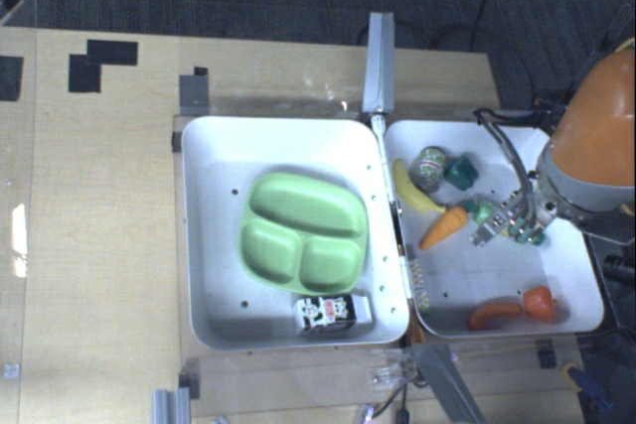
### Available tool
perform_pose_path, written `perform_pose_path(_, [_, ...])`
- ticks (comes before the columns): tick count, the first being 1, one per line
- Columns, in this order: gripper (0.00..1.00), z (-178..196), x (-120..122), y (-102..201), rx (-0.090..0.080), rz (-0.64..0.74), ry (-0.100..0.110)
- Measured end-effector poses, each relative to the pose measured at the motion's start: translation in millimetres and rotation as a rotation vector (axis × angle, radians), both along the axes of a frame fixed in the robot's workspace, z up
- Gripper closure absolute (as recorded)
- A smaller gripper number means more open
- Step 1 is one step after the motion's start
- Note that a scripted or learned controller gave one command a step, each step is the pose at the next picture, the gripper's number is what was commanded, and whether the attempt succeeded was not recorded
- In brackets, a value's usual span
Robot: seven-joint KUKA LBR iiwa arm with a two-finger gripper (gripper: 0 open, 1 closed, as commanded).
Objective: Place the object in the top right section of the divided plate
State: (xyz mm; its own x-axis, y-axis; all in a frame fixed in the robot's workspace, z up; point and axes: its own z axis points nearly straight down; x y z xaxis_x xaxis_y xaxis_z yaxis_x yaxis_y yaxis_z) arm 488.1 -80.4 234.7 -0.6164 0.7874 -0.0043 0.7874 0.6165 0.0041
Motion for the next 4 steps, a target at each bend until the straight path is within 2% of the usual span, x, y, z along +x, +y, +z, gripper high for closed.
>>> perform_pose_path(1, [1.0, -49.9, 52.6, 87.3, 0.002, -0.005, 0.002])
perform_pose_path(2, [1.0, -49.1, 96.8, 157.5, 0.002, 0.111, -0.001])
perform_pose_path(3, [1.0, -47.3, 9.0, 81.0, -0.002, 0.528, -0.001])
perform_pose_path(4, [1.0, -15.1, 0.5, 161.7, -0.002, 0.667, -0.003])
